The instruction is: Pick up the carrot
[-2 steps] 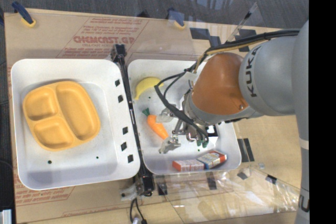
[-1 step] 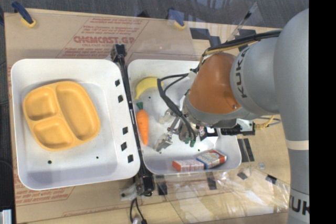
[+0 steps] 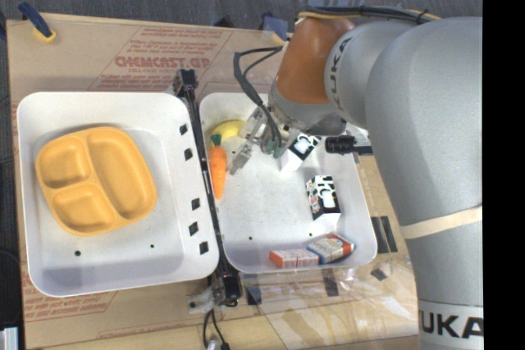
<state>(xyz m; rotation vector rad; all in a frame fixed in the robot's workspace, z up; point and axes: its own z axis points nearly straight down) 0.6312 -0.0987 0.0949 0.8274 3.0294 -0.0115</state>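
Note:
The orange carrot [image 3: 217, 170] with a green top lies along the left wall of the right bin [image 3: 271, 225], pointing toward the front. My gripper [image 3: 243, 153] hangs over the back left part of that bin, just right of the carrot's upper end and close to it. Nothing shows as held in it. The arm's grey body and orange band cover the bin's back right corner.
A yellow fruit [image 3: 229, 129] lies behind the carrot. A black-and-white carton [image 3: 322, 197] sits at the right, and a red and blue box [image 3: 312, 252] lies at the front wall. The left bin [image 3: 49, 266] holds a yellow divided plate [image 3: 94, 178].

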